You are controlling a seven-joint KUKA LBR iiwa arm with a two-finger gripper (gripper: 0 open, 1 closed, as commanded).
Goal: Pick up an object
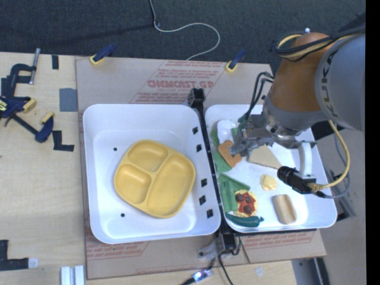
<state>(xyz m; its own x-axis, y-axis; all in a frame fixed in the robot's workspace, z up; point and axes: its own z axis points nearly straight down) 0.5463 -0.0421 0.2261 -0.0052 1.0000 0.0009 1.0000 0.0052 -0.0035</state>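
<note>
The right bin holds several toy foods. My gripper hangs low over its left half, right above an orange-brown flat piece that pokes out under its tip. The wrist hides how the gripper meets that piece. Beside it lie a pale cheese wedge and a green leaf, with a white piece just behind. Nearer the front are a small yellow lump, a bread roll, a pizza slice and a green pepper.
A yellow divided plate lies in the left bin. Black clips line the wall between the bins. A black cable plug dangles from the arm over the right bin. Clamps sit on the bench at far left.
</note>
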